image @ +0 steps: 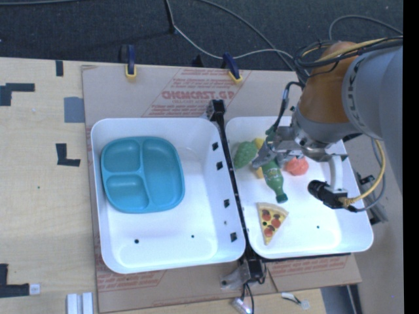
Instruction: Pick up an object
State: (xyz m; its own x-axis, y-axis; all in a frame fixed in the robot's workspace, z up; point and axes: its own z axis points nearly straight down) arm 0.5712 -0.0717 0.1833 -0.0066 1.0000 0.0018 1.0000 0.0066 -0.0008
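Pincer (pixel 275 154) is hovering low in the right bin (pixel 353 241), finger state I cannot tell, with the green bottle (pixel 275 182) lying just below it, long axis slanting toward the pizza slice (pixel 270 222), red piece (pixel 298 167) beside.

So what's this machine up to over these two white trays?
A grey robot arm is reaching into the right-hand bin, trying to pick something up. Its gripper is down among a cluster of toy food: a green leafy piece, a green bottle and a red piece. A toy pizza slice lies apart, nearer the front. The left bin holds a blue divided plate.
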